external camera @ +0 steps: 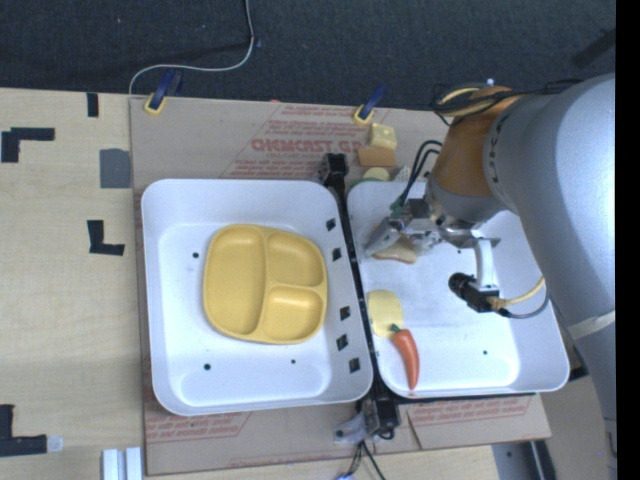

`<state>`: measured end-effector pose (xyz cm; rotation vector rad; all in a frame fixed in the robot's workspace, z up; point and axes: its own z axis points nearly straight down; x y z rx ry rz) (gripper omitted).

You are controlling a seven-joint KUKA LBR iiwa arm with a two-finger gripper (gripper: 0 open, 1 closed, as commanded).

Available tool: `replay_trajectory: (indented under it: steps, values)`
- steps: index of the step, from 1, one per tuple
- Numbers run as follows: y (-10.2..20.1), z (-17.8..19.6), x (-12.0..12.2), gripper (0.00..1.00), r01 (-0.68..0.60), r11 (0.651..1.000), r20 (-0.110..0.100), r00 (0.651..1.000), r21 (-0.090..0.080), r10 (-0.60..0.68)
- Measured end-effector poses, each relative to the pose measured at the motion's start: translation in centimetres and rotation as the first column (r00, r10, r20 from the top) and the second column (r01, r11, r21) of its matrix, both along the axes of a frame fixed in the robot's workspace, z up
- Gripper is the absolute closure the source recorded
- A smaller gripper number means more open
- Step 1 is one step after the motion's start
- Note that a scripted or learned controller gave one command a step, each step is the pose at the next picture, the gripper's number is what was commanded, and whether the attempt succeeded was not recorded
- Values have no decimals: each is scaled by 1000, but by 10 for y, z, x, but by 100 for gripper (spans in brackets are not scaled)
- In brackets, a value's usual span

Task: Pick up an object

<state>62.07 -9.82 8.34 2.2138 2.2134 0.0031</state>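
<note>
Gripper (392, 236) low over the upper-left part of the right bin (500, 358), fingers pointing toward the divider between the bins. A small tan, bread-like piece (400, 254) lies right at the fingertips, touching or nearly so; cannot tell whether the pincer is released or clenched, nor whether the piece sits between the fingers.

Arm (560, 188): grey bulk entering from the right, orange band (465, 158) above the wrist, black cable fitting (472, 291) hanging over the bin's middle.

Same bin, lower left: pale yellow object (383, 311) near the divider, and an orange carrot (406, 354) with a green top just below it, touching or almost touching it.

Left bin (170, 368): a yellow divided plate (265, 282) lies flat at its centre.

Beyond the bins' top edge, on the cardboard (290, 143): a tan block (378, 147) and a small pale piece (374, 175) just below it.
</note>
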Motion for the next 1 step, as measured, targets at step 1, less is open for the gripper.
replay_trajectory:
  steps: [1]
  values:
    - [0,6,41,0,-4,1000,0,1000,3,4]
